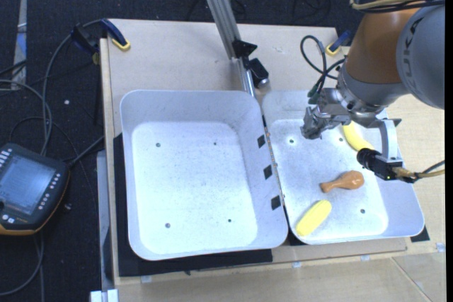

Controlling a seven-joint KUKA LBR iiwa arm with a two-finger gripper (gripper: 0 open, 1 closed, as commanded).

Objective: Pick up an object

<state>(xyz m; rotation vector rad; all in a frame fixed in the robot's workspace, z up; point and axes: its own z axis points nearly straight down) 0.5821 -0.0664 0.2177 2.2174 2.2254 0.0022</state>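
The right bin holds three objects. A yellow corn-like piece lies near its front left. An orange-brown drumstick shape rests in the middle. A yellow banana-like piece lies at the back right, partly hidden by the arm. My gripper hangs over the bin's back left part, above bare floor, left of the banana and well behind the drumstick. Nothing shows between its fingers.
The left bin lies beside the right one, sharing a raised middle wall. A slanted metal pole rises behind the bins. A black cable with a connector dangles from the wrist over the right bin.
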